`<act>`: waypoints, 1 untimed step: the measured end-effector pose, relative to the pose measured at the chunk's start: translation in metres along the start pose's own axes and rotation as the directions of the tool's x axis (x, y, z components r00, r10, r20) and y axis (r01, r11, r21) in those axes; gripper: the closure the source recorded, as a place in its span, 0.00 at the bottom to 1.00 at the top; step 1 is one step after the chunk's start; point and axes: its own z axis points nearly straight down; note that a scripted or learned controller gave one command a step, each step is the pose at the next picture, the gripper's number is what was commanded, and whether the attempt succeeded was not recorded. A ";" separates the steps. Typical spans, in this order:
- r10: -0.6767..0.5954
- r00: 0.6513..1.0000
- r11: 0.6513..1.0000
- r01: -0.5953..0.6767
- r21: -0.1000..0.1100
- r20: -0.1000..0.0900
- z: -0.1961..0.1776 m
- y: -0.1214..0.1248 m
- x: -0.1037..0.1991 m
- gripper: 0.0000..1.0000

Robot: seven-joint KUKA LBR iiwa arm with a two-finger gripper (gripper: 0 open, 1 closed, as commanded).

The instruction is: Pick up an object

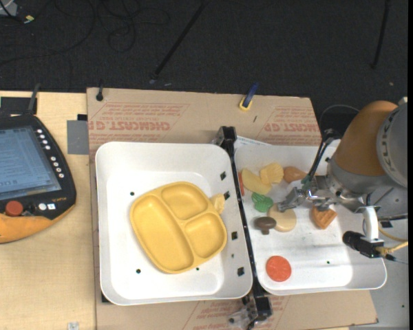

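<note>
I see my gripper (294, 199) low in the right bin (330, 273), among the small food toys; whether it is wide or narrow I cannot tell. Just beside it lie a green piece (262, 202), a beige round piece (285, 221) and a brown mushroom (264, 223). An orange disc (279, 268) lies nearer the front. The left bin (124, 163) holds a yellow divided tray (177, 225).

The bench (27, 280) carries a cardboard sheet (193, 119) under two white bins (117, 163), with a control pendant (24, 174) lying at its left.
</note>
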 end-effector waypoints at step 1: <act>0.004 1.000 1.000 -0.004 -0.009 0.000 -0.014 0.003 -0.001 1.00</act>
